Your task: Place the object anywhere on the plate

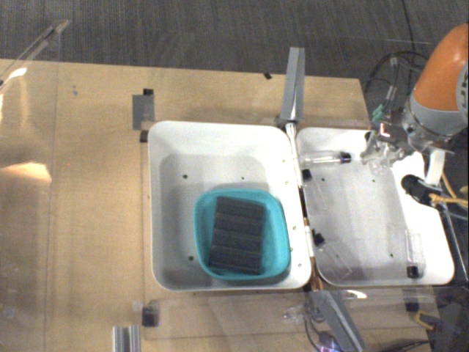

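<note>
I see my claw (381,151) over the right bin (366,270); I cannot tell its state. Far left of it, the block (237,235) lies on the plate (276,226).

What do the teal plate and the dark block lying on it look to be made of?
The plate looks like moulded plastic: even teal colour, rounded rim, a faint sheen. The block looks like dark grey foam or rubber, matte, with ridges across its top; which of the two cannot be told from here. The left bin under the plate looks like smooth white plastic.
</note>
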Tool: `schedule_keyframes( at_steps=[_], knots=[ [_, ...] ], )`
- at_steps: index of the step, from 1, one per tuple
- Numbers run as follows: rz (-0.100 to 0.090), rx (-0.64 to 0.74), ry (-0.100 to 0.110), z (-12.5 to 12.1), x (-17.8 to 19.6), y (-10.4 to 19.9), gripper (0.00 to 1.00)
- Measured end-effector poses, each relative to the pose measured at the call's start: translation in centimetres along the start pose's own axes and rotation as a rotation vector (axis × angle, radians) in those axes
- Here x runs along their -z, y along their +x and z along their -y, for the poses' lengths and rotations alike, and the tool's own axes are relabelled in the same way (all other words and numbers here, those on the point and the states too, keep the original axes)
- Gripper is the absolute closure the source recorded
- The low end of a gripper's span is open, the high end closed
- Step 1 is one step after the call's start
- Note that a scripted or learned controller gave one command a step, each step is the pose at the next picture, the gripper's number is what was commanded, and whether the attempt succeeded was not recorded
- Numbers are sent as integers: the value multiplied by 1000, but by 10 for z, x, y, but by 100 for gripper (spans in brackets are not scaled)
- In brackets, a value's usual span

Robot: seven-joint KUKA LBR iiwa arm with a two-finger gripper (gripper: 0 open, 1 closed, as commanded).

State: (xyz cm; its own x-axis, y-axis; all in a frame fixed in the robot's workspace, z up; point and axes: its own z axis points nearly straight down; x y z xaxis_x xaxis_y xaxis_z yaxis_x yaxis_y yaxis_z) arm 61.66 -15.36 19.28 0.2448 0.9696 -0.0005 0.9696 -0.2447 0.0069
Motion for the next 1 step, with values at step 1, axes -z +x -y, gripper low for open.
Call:
schedule_keyframes(
  at_steps=[1],
  knots=[
    [-2,22,2,36,19,66,100]
  ],
)
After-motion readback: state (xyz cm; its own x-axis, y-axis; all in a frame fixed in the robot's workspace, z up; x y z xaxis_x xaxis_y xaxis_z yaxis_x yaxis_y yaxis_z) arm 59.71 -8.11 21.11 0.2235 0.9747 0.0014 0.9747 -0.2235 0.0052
